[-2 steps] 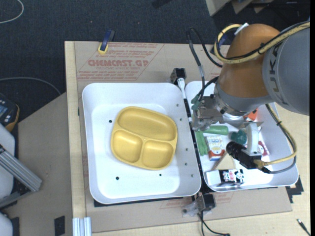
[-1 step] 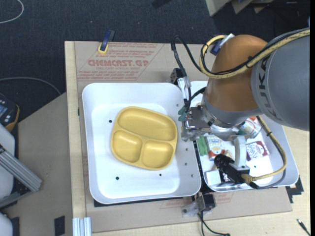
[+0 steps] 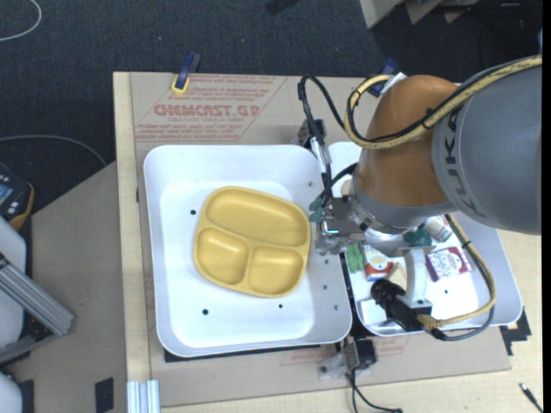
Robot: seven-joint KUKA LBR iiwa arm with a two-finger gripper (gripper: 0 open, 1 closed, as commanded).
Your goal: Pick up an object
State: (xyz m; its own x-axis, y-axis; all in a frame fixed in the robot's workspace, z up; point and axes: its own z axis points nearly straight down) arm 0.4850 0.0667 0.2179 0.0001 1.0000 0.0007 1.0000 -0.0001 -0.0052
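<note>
At the seam between the two bins: the claw (image 3: 331, 224) hangs low under the orange band of the arm (image 3: 448, 157), its tip over the left bin's right rim.
Claw state: cannot tell; the wrist body hides the tip from above.
Nearest object: yellow divided plate (image 3: 251, 241), lying flat in the left bin (image 3: 172, 256), just to the claw's left and close beside it.
Plate axis: long side runs roughly left to right, slightly tilted; three compartments face up.
Other candidates: small packets (image 3: 445, 263) in the right bin (image 3: 504, 295), partly under the arm.
Surface: pale worktop (image 3: 138, 119) carrying a printed cardboard sheet (image 3: 211, 106).
Room: dark carpet (image 3: 129, 24) beyond, cables trailing.
</note>
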